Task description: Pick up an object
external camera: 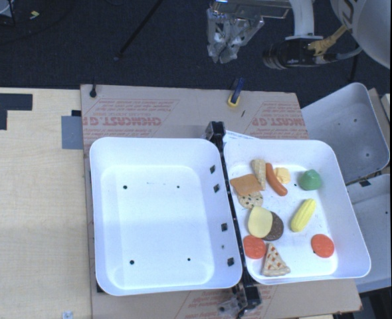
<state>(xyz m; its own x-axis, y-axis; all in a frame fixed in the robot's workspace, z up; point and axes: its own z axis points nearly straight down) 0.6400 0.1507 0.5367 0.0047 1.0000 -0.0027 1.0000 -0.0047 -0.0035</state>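
The right-hand bin point(345, 178) holds a loose heap of toy food. A yellow corn cob point(303, 214) lies tilted near its middle, with a green rounded piece point(309, 179) above it and a red-orange disc point(322, 245) below it near the lower right corner. To the left sit a red sausage point(276, 179), a pale yellow cube point(283, 175), an orange wedge point(246, 185), a speckled cookie point(250, 200), a yellow oval slice point(260, 222) overlapping a dark brown round point(274, 227), another red disc point(254, 247) and a triangular pizza slice point(274, 262).

The left-hand bin point(157, 214) is plain white. Both bins rest on a cardboard sheet point(156, 115) over a pale wooden bench point(30, 211); beyond it, the floor is dark, with cables in the upper left of the frame.

The gripper point(224, 45) hangs at the top centre of the frame, above the far edge of the cardboard, well apart from every toy. How its fingers are set I cannot tell. Nothing is seen between them.
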